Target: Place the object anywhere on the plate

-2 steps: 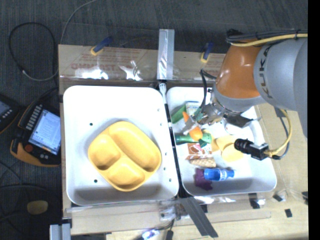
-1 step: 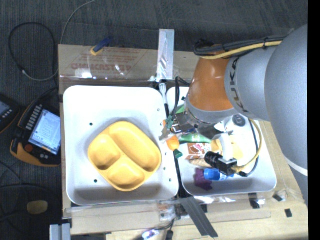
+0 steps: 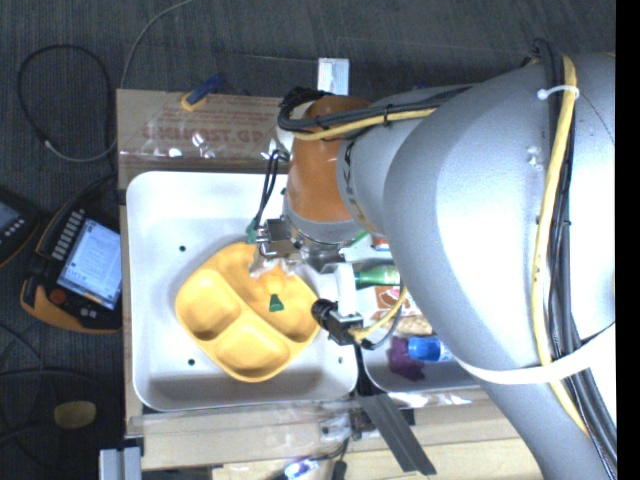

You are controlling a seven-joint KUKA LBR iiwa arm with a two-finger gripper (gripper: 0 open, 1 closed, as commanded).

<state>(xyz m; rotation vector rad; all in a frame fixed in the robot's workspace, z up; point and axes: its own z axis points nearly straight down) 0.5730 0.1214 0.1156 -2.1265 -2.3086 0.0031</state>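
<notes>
Carrot [image 3: 276,301] sat on plate [image 3: 215,313] under tool [image 3: 290,258], grip unclear from here, so lifting off could've dragged it out.

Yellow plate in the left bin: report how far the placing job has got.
Looks done: a small green object lies on the yellow plate in the left bin. In hand: the gripper hovers over the plate's upper right edge. Left: withdrawing the arm, and confirming the green piece is the carried object.

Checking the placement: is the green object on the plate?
Yes: the green object lies on the yellow plate, in its right compartment.
</notes>
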